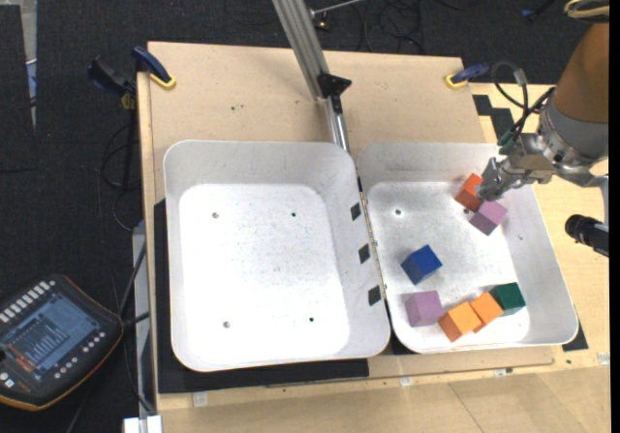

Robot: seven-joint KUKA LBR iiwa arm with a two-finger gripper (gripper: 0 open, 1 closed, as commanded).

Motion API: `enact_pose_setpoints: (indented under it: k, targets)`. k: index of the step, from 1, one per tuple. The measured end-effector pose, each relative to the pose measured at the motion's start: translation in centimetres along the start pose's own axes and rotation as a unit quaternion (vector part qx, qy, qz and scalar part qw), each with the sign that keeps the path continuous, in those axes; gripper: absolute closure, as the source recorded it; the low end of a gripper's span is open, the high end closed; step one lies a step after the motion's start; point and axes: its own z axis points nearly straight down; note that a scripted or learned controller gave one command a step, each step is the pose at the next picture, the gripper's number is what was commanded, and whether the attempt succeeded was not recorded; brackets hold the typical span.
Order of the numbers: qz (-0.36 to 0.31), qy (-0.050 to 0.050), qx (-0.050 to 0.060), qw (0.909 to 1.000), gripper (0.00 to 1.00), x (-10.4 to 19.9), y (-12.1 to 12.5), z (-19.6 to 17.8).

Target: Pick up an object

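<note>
My gripper [496, 181] hangs low over the back right part of the right bin [548, 271], reaching in from the right. Directly at its tip lie an orange-red block [470, 193] and a light purple block [488, 217], touching each other. I cannot tell whether either one is held. A blue cube [420, 263] sits near the middle of that bin. Along the front lie a purple cube [422, 307], an orange block [461, 318] and a green block [508, 299], close together.
The left bin [194, 228] stands beside the right one on the wooden bench. A slanted metal pole [300, 24] ends between the bins at the back. Clamps [153, 67] [467, 75] grip the bench's back corners. A teach pendant [48, 336] lies at the lower left.
</note>
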Motion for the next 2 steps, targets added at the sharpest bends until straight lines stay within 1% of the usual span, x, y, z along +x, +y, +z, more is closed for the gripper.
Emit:
enact_pose_setpoints:
  k: [1,2]
  targets:
    - [-0.003,0.001,0.001,1.0,1.0,4.9,1.7,-0.9]
    - [-0.003,0.001,0.002,1.0,1.0,9.6,3.4,0.1]
